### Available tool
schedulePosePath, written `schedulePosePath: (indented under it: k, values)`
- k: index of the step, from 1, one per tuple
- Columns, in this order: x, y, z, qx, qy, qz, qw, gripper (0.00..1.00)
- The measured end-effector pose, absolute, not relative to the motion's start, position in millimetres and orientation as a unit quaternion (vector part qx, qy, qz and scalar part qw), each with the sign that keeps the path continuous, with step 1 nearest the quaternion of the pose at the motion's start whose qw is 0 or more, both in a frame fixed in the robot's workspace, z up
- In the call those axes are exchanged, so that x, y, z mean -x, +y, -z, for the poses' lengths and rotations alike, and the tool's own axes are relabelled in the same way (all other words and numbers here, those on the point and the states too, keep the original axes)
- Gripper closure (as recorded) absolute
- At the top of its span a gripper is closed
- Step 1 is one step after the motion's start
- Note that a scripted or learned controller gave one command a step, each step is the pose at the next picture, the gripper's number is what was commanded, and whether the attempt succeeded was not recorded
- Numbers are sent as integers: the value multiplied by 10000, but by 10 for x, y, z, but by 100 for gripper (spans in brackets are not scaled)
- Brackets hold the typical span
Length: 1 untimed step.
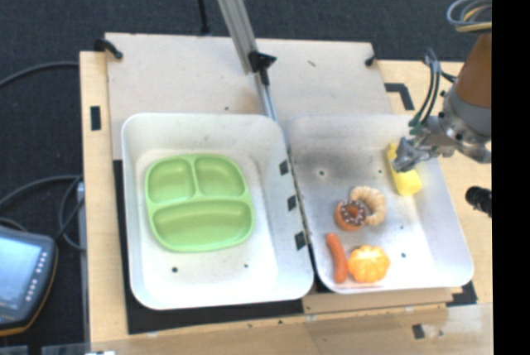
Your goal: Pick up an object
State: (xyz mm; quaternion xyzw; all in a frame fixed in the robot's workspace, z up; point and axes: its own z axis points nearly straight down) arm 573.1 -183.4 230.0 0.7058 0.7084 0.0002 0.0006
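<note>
While the arm reaches in from the right:
right bin [431, 250]: holds all the food
gripper [406, 156]: low over yellow block [407, 181], touching its top edge; grip can't tell
doughnut [362, 208], orange [368, 263], carrot [336, 256]: well left, lower

The arm [474, 88] shows an orange band above a grey metal wrist, with dark green cables looping along its side and pale coiled hose above. Its tool [407, 153] is a small grey block of dull metal, its details too blurred to make out.
</note>
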Motion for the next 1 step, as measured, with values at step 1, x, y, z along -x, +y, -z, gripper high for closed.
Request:
schedulePosePath:
  k: [1]
  values:
    - [-5553, -1374, -2267, -7053, 7089, -1, -2, 100]
